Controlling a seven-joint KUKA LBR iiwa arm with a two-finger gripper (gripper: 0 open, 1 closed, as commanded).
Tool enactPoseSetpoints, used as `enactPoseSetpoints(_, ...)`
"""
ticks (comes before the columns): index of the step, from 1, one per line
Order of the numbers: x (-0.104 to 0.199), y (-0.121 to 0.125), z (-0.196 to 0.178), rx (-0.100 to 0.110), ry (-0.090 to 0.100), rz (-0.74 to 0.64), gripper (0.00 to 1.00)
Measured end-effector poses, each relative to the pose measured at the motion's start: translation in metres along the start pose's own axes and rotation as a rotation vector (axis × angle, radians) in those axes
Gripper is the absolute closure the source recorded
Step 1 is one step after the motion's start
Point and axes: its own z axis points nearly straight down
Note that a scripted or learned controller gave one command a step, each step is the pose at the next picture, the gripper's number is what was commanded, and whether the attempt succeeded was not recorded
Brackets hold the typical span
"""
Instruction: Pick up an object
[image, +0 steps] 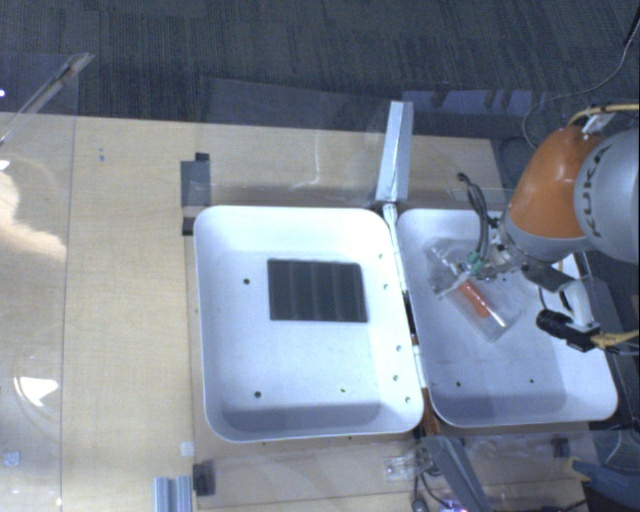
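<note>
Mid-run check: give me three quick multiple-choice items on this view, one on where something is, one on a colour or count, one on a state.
1. Where does the dark ribbed rectangle lie?
A. In the left bin
B. In the right bin
C. On the bare bench

2. How many white bins sit on the bench?
A. One
B. Two
C. Three

3. How does the clear plastic object with a reddish part sit?
A. Standing upright in the left bin
B. Lying at a slant in the right bin, just below the arm's wrist
C. Hanging over the bench edge

Answers: 1 A, the rectangle sits mid-floor of the left bin. 2 B, the left bin and the right bin stand side by side. 3 B, it lies diagonally on the right bin's floor beside the gripper.
</note>
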Motion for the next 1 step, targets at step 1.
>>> enactPoseSetpoints(1,-0.0003,0.0024,-0.0122,-0.006,-0.002,-0.001,1.00)
